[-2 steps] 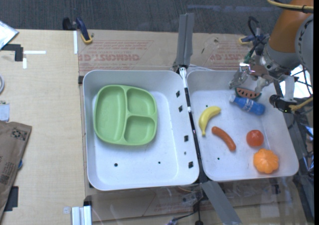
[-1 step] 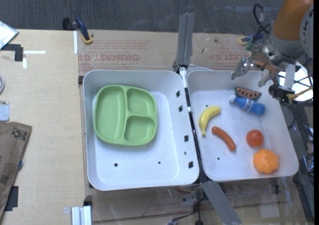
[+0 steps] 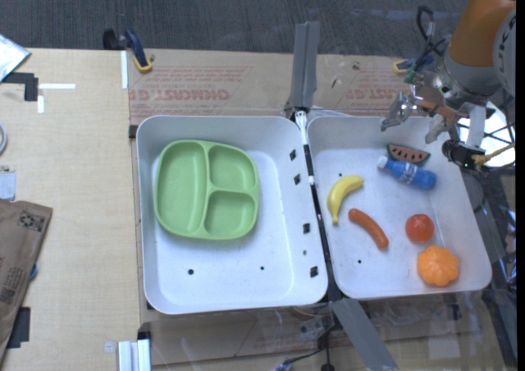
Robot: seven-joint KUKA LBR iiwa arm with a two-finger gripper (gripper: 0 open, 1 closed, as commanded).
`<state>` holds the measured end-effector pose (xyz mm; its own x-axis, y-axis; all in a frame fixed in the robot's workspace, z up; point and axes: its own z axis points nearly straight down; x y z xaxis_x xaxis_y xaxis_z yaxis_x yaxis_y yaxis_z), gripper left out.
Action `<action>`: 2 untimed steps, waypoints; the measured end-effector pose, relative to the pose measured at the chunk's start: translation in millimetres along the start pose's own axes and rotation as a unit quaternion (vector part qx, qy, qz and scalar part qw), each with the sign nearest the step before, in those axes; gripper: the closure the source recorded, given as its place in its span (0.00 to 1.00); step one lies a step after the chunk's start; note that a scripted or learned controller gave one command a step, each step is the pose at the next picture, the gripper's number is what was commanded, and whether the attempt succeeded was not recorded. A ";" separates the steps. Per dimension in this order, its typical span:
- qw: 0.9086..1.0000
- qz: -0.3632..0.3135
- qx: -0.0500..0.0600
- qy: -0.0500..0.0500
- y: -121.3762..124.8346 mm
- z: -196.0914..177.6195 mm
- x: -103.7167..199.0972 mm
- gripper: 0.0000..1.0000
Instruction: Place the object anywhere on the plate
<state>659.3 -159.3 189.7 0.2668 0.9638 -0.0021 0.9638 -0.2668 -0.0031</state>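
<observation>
The pincer (image 3: pixel 418 112) is hanging above the far edge of the right bin (image 3: pixel 480 267), at about one o'clock in the camera view. Its fingers are spreading apart with nothing between them, so it is released and carrying nothing. The green plate (image 3: pixel 207 190) is sitting in the left bin (image 3: pixel 152 271), toward nine o'clock, well apart from the arm.

The task is not naming which object, and all the candidates are lying in the right bin: a watermelon slice (image 3: pixel 408 153) and a blue bottle (image 3: pixel 408 173) just under the pincer, a banana (image 3: pixel 342 194) at the bin's ten o'clock, a sausage (image 3: pixel 368 227) near the centre, a tomato (image 3: pixel 419 227) to its right, and an orange (image 3: pixel 437 266) at five o'clock.

Several things could be going wrong from here, as I judge it. The watermelon slice and the bottle are lying almost touching, so a descent there is risking pinching both, or nudging one aside and closing on air. The bottle, tomato and orange are rounded and are likely rolling away if a finger is landing off-centre. The slice is sitting close to the far wall, where a finger could be striking the rim. The carry is crossing the raised divider (image 3: pixel 310 197) between the bins, so a low or loose grip is risking a drop there. The plate has three wells with ridges; a round thing released on a ridge could be rolling off onto the bin floor.
</observation>
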 end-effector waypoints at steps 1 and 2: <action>1.000 0.000 0.000 0.000 0.0 0.0 0.0 0.00; 1.000 0.000 0.000 0.000 0.0 0.0 0.0 0.00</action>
<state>659.3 -159.3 189.7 0.2668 0.9637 -0.0021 0.9637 -0.2668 -0.0031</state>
